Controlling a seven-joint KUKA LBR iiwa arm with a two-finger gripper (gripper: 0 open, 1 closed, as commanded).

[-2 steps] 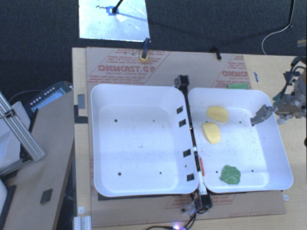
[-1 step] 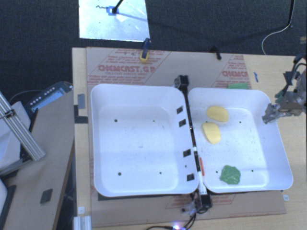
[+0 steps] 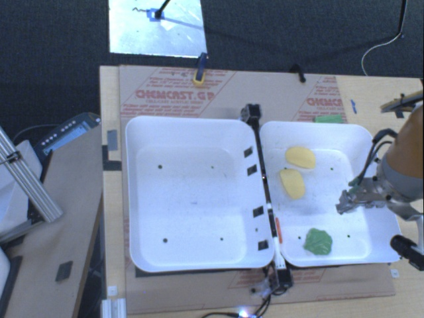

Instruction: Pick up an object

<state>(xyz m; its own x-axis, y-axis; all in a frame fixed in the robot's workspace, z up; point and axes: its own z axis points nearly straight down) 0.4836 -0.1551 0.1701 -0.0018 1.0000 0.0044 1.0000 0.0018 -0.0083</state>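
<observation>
Three small things lie in the right bin: a yellow piece toward the far side, a second yellow piece just nearer the camera and almost touching the first, and a green lump close to the bin's near wall. Both yellow pieces sit on the side of the right bin nearest the black clips that run down the seam between the bins, with little floor between them and that dividing wall. The green lump has bare white floor around it on the far side and toward the arm, and only a narrow strip before the near rim. The gripper hangs over the outer half of the right bin, well apart from all three things, with open floor between it and the yellow pieces; nothing is seen between its fingers, and whether they stand apart or together cannot be told. The grey arm enters over the bin's outer rim. Beyond the dividing wall, the left bin offers a wide white floor. Both bins rest on a cardboard sheet that shows past their far rims.
</observation>
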